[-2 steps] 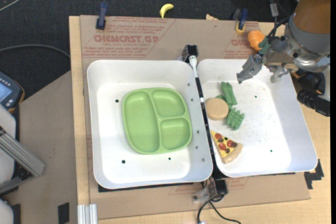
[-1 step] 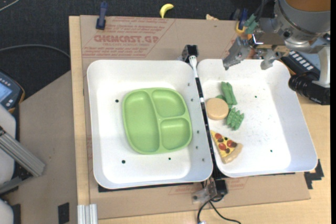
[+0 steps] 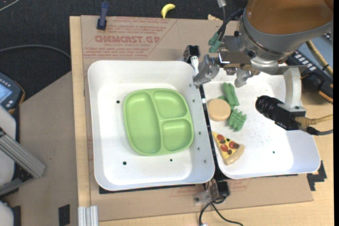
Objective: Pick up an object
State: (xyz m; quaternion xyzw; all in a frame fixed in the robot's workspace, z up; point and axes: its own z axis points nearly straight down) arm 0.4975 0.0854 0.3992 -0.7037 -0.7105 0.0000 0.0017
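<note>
Red print stands on the brown board (image 3: 132,39) that lies under the two bins, at about 11 o'clock in the view, just beyond the far rim of the left bin (image 3: 100,114). The large line reads "CHEMCAST G P", though the last letters are faint and may be otherwise. Smaller red lines run above and below it; they are too small and blurred to read. No other text, number or sign can be read anywhere else.
</note>
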